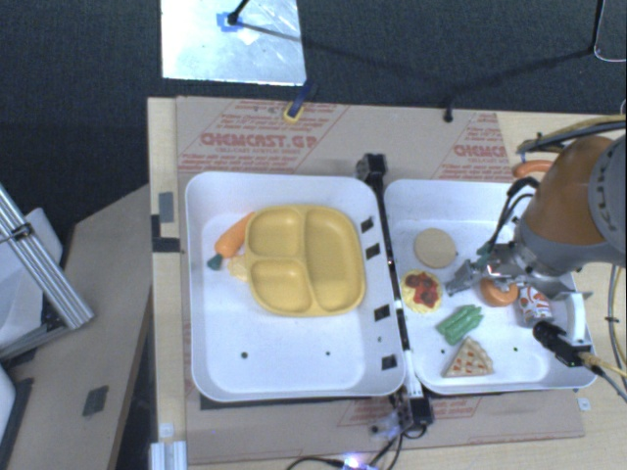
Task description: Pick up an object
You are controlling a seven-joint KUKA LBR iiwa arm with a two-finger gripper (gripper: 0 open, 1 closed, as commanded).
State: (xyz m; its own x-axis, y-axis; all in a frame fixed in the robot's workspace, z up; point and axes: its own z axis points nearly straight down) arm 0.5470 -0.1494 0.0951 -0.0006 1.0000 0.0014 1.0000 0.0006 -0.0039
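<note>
- The grey arm's gripper [487, 280] hung low in the right white bin [509, 375]; its finger state I couldn't tell.
- An orange ring-shaped toy [498, 293] sat right at the gripper.
- Beside the ring crowded a tan round cookie [435, 248], a small pasta plate [422, 291], green bean pods [458, 321] and a pizza slice [467, 359].
- Well left of the ring, a yellow divided plate [299, 259] and toy carrot [232, 236] lay in the other bin.

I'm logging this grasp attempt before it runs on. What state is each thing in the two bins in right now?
Yellow divided plate: flat in left bin, compartments bare.
Toy carrot: lying against the plate's left rim.
Tan round disc: flat, right bin.
Spaghetti piece: flat, right bin.
Green piece: lying loose.
Pizza slice: flat, near front wall.
Orange piece: partly hidden under the gripper.
</note>
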